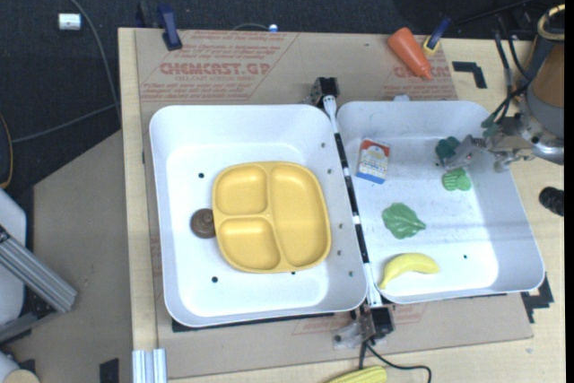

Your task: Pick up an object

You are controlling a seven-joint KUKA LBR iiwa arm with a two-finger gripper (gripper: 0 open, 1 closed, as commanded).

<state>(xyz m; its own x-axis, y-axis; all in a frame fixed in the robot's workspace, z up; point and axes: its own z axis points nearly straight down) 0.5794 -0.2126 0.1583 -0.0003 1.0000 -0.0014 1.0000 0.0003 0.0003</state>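
Broccoli [456, 180], a small green toy piece, lies in the right bin [502, 278] near its far right side, just below the gripper [453, 152]; likely light, stiff plastic, bumpy; best pinched across its middle; jaw state cannot be told.

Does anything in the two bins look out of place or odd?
Yes, one thing: a brown disc in the left bin lies partly tucked under the left edge of the yellow divided plate. In the right bin, the small carton, the green leaf and the banana lie apart, nothing spilled.
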